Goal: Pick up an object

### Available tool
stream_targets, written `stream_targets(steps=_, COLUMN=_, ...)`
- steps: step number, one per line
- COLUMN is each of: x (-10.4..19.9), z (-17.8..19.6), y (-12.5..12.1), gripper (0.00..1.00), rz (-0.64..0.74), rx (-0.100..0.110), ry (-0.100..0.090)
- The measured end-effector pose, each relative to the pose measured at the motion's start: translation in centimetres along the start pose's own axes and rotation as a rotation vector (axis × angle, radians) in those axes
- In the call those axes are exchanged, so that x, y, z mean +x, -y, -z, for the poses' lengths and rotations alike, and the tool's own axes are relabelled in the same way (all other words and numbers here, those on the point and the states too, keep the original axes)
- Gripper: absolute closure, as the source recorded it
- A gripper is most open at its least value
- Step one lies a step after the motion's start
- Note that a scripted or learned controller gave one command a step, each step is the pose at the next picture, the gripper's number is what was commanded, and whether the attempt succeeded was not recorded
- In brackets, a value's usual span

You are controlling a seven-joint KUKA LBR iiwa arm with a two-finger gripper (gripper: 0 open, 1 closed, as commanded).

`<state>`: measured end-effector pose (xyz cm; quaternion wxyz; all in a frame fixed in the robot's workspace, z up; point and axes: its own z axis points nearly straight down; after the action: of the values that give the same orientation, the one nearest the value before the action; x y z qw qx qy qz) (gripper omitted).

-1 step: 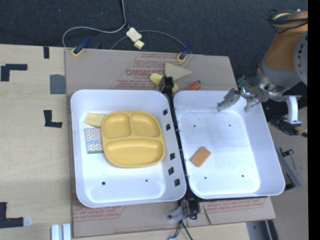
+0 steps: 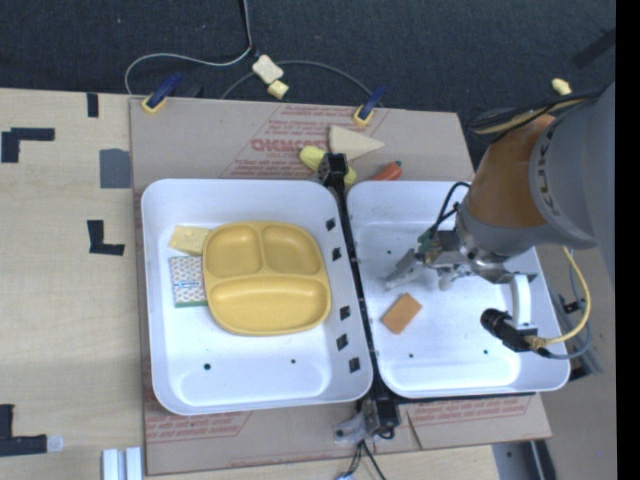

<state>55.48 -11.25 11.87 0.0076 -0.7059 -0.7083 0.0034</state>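
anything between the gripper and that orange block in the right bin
Nothing visible. The gripper hangs just above and right of the orange block in the right bin, with bare bin floor between them.

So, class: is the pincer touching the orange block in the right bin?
Apart. The camera view shows bare white bin floor between the pincer and the orange block, which lies below and left of it in the right bin.

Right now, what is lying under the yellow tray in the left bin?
Two flat things poke out from under the left edge of the yellow tray: a pale yellow piece and a patterned card. How far they reach beneath, and whatever else lies there, is covered.
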Motion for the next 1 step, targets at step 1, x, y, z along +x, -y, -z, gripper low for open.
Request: stream_targets(steps=1, x=0.77, z=-3.35, y=3.0, gripper=0.0, rz=-0.003, rx=-0.024, ry=0.01)
